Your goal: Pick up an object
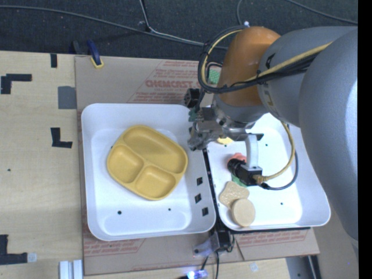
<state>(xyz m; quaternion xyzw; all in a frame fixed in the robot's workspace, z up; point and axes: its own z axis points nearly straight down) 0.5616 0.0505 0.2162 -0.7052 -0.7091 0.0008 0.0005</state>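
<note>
A yellow divided plate (147, 161) lies in the left bin (104, 214). In the right bin (290, 208) near its front left corner sit a tan cracker-shaped piece (231, 193) and a round tan disc (243, 213). A small red object (237, 157) shows just behind a black part of the arm. My gripper (200, 137) hangs over the divider between the bins, close to the plate's right edge. The arm's wrist hides the back of the right bin.
The bins rest on a cardboard sheet (139, 80) on a wooden bench. Cables run across the dark floor at the back. A black clamp (215, 242) sits at the bins' front edge. The big grey arm covers the right side.
</note>
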